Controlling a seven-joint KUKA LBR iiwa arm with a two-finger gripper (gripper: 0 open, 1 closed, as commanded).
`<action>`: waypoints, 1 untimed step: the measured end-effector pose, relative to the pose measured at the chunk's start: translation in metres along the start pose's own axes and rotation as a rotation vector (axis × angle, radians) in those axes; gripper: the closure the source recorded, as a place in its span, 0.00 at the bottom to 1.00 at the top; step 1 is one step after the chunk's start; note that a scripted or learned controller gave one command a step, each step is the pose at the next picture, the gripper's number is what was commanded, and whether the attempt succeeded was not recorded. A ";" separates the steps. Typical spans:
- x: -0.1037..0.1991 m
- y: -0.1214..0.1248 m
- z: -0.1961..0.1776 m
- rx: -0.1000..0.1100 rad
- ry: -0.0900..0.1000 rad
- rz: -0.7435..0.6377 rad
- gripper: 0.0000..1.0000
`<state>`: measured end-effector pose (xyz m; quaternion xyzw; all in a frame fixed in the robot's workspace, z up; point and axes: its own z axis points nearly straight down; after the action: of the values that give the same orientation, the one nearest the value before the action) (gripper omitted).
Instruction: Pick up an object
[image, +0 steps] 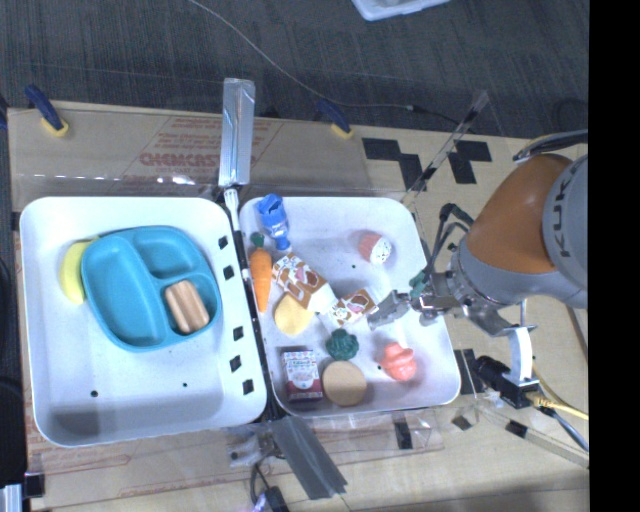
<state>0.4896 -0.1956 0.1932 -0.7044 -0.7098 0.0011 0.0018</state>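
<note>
Reaching in from the right over the right bin (425, 385), with the gripper (385, 310) hovering just right of a small patterned packet (352, 305); finger state impossible to tell here. Lying around it in that bin: a carrot (261, 277), a blue bottle (272, 218), a green lump (342, 345), a pink toy (399, 362) and a tan disc (345, 383). Sitting in the left bin (60, 400): a blue divided plate (140, 290) carrying a bread roll (186, 306).

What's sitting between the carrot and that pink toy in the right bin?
In the camera view, between the carrot and the pink toy lie a yellow lump and a dark green piece.
</note>
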 end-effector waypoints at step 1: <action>0.021 0.027 0.098 0.003 0.002 -0.124 0.00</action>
<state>0.5157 -0.1738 0.0952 -0.6592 -0.7520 0.0012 0.0037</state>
